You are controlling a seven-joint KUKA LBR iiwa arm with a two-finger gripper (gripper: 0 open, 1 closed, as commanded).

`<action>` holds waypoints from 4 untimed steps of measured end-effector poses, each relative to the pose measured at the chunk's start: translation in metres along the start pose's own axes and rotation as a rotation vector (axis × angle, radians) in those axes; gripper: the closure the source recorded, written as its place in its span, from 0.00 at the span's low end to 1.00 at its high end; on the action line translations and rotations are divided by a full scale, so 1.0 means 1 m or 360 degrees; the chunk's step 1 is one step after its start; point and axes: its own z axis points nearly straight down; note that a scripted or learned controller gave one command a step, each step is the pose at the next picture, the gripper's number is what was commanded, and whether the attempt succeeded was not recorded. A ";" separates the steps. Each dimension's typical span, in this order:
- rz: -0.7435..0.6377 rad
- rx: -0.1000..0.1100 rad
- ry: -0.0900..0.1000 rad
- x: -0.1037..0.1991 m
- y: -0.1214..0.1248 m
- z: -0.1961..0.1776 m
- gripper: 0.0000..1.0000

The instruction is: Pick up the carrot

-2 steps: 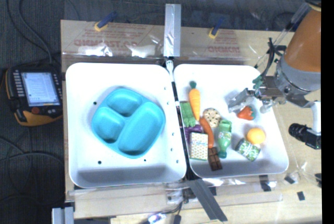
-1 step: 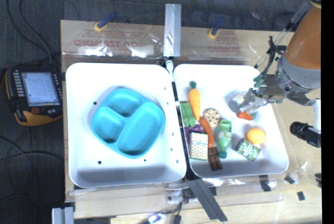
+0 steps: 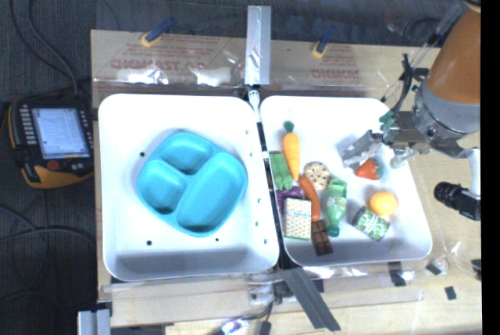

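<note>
Here carrot (image 3: 291,153) lies beside green packet (image 3: 280,169) and cookie (image 3: 316,172).

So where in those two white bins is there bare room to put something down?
Left bin: bare floor along its edges around the blue tray. Right bin: bare at the far end between the carrot and the gripper. Its near-left part is crowded with packets.

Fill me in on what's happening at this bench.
A grey and orange robot arm reaches in from the right, its claw over the right bin, just above a small red item. The carrot it is after lies untouched near the bin's left wall, among other toy foods. The left bin holds a blue divided tray.
</note>
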 end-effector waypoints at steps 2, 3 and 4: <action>-0.0395 -0.0012 -0.0007 0.031 0.095 0.099 0.00; -0.0397 -0.0002 -0.0003 0.032 0.096 0.095 1.00; -0.0397 -0.0001 -0.0003 0.032 0.096 0.095 0.00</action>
